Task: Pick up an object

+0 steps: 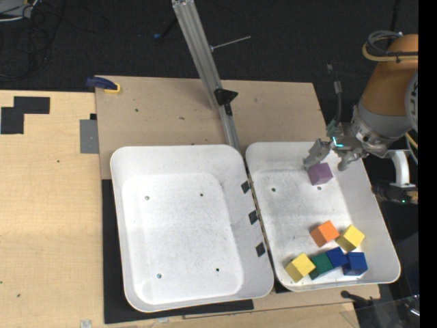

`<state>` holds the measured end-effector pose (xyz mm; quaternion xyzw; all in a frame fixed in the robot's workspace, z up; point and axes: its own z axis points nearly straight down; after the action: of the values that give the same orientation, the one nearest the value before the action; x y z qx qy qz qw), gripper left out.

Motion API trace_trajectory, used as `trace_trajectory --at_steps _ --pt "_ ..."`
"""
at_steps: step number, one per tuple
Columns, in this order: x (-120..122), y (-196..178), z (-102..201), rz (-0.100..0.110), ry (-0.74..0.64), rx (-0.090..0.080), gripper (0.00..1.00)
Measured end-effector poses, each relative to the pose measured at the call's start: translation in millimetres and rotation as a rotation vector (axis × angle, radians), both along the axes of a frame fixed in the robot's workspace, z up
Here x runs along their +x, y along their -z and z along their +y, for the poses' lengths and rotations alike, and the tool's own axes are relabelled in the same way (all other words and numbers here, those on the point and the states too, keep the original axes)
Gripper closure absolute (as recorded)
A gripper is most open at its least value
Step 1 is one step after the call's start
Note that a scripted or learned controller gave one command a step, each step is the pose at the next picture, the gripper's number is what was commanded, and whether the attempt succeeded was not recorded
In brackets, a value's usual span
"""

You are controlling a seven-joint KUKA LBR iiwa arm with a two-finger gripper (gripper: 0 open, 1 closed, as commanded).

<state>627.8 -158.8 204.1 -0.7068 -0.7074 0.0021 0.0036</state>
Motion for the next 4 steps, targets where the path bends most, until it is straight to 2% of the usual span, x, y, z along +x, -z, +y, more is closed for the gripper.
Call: trace_trajectory --at_steps 1,3,4 --pt "1.0 -2.6 0.1 -0.004 -0.002 -0.001 0.00" --pt "-6.9 108.1 10.9 0.001 0.000 0.000 0.00" --pt "-5.5 94.2 9.6 -0.004 0.003 -0.001 1.00"
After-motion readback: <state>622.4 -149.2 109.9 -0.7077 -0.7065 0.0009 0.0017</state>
